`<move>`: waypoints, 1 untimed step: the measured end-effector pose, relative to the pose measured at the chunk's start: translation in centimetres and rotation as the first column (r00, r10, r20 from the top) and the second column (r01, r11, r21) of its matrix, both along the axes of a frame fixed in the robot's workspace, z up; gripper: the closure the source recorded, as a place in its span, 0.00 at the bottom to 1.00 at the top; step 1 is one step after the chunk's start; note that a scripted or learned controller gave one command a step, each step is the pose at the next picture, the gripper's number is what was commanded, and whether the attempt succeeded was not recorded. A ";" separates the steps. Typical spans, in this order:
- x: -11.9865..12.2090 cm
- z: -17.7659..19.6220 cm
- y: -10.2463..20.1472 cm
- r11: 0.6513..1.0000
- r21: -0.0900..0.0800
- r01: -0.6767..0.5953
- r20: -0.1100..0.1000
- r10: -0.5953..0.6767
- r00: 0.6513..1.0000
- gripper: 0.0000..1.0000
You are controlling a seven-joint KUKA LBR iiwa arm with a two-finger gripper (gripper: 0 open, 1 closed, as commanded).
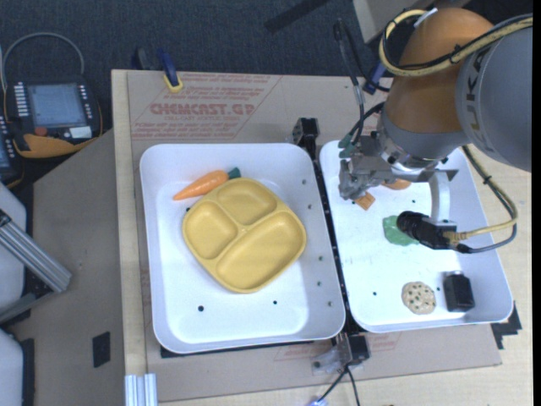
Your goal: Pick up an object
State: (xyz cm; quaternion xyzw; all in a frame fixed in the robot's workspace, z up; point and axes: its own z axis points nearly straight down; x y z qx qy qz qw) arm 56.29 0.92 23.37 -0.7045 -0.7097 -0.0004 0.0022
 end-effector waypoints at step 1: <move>-0.8 0.4 6.1 1.000 -0.001 0.000 0.002 0.000 1.000 1.00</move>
